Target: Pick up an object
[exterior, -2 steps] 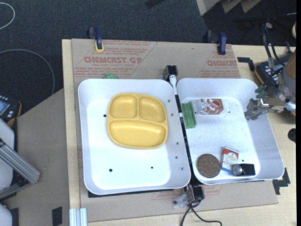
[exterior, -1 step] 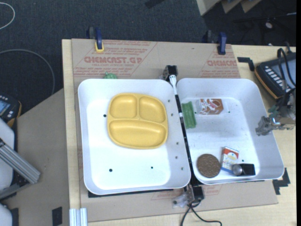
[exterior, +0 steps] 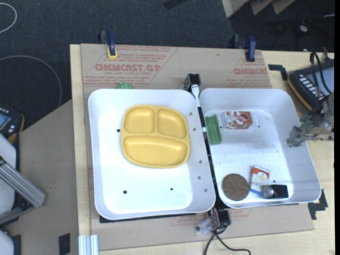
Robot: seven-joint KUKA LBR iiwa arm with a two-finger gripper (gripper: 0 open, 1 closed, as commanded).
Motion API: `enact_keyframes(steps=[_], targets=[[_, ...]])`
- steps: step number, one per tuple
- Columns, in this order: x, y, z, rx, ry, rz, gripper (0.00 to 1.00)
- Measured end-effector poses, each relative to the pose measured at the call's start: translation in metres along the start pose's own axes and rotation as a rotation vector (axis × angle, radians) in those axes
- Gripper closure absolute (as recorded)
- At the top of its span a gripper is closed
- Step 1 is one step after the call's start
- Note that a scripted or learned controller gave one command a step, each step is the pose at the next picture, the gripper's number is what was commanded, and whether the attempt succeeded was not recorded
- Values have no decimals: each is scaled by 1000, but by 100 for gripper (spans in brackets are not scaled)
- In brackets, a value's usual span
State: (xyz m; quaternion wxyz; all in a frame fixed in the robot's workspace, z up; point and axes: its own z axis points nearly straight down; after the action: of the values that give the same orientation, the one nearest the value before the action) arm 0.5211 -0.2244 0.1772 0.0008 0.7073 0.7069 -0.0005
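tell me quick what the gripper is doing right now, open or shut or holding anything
Gripper: at the right rim of the right bin, nothing visibly held; open or shut cannot be told.

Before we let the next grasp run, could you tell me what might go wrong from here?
The small carton, brown disc and a dark metal piece crowd the right bin's near wall, so the fingers might catch two things or hit the wall. The green bar lies against the bin's left wall, leaving little room. The yellow plate in the left bin looks too wide to grip.
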Motion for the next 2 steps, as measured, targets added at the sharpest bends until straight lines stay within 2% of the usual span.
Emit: enact_keyframes(steps=[1, 2], targets=[[0, 4, -7, -2, 0, -1, 100], [1, 45, 24, -1, 0, -3, 100]])
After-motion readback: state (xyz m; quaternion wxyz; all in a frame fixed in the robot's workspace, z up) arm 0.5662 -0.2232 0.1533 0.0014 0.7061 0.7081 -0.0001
